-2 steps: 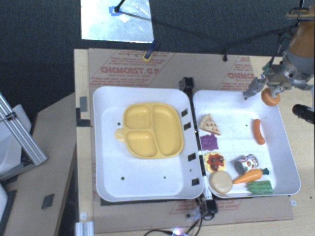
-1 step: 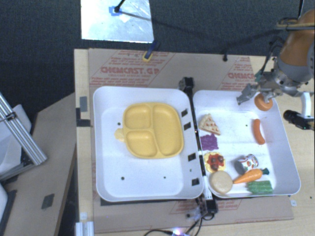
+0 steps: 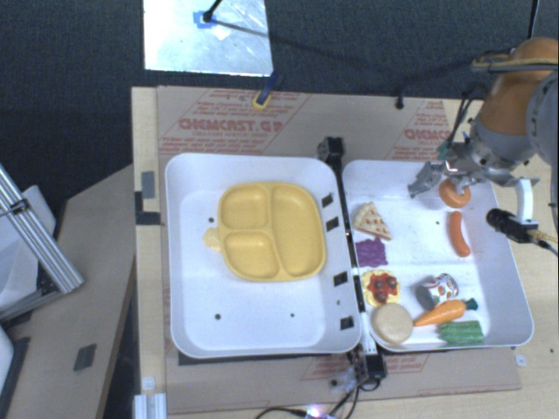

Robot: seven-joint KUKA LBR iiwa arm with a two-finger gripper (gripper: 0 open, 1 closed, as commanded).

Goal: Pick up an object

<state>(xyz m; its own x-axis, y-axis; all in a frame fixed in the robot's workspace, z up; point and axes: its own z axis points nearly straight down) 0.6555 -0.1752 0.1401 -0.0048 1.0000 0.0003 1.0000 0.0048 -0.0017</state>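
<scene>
At the far corner of the right bin (image 3: pixel 515 295), the pincer (image 3: pixel 434 179) hung with its fingers spread apart — holding nothing — just beside an orange round piece (image 3: pixel 455 194). A sausage (image 3: pixel 459 234) lay near; the left bin (image 3: pixel 188 260) held a yellow tray (image 3: pixel 266 230).

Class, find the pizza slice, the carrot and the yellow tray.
pizza slice (image 3: pixel 373 222), camera view, centre of the slice
carrot (image 3: pixel 439 313), camera view, orange body
yellow tray (image 3: pixel 269 231), camera view, central ridge
</scene>
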